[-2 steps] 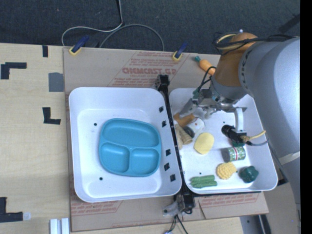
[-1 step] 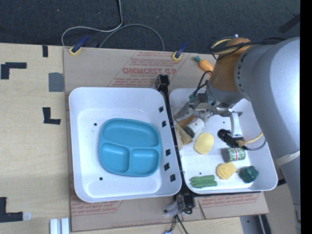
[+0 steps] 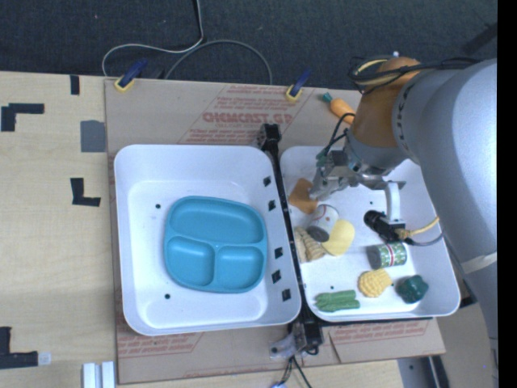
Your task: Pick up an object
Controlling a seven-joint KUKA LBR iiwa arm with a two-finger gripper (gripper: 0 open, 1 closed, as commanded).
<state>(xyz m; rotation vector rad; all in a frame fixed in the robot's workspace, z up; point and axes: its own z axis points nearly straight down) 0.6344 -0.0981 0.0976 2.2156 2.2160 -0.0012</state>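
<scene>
Over the right white bin [image 3: 428, 297], the claw [image 3: 327, 186] hangs low beside a tan wedge-shaped block [image 3: 301, 195] (likely its target, being nearest); whether it is open I cannot tell. Other toys lie scattered nearer, while the blue divided plastic tray [image 3: 215, 243] fills the left bin [image 3: 137, 176].

I have one camera. It sits high above the bench [image 3: 48, 160] and looks down at a slant. I can see both white bins side by side, the left bin [image 3: 133, 168] and the right bin [image 3: 436, 289], so it is not very close. The far edge of the bench is at the top of my picture, with dark floor [image 3: 242, 14] past it. The arm [image 3: 452, 128] comes in from my right and looks big because it is nearer the camera.
</scene>
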